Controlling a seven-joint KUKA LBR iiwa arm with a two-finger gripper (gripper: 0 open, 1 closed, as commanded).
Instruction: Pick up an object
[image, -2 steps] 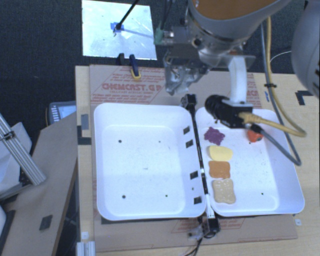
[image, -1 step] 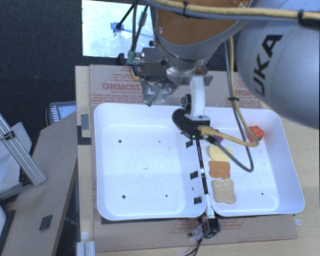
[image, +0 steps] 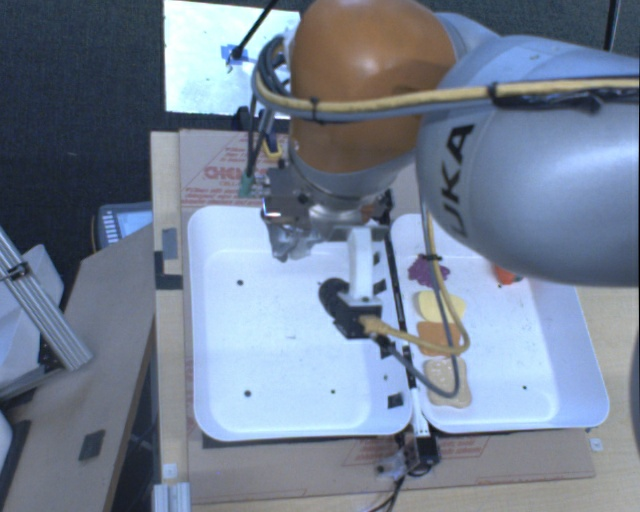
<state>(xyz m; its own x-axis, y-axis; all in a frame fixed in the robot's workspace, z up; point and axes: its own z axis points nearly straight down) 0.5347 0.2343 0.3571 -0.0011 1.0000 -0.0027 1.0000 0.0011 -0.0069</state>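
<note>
Gripper (image: 288, 240) hung over the upper part of the left bin (image: 230, 400), above bare white floor. It was foreshortened under the wrist, and I could not tell whether it was open or closed; nothing was visibly in its grasp. All candidates lay in the right bin (image: 560, 370), across the shared wall, toward the view's right of the tool. They sat in a loose column close to that bin's inner wall: a purple piece (image: 428, 268) at the top, then a yellow piece (image: 441, 304), an orange piece (image: 435, 332) and a tan piece (image: 440, 385) lowest. The purple piece was nearest the tool and roughly level with it. My judgement: a mostly sideways shift over the wall would be needed first. The column's long axis ran along the wall, so crowding from neighbours looked a risk.
</note>
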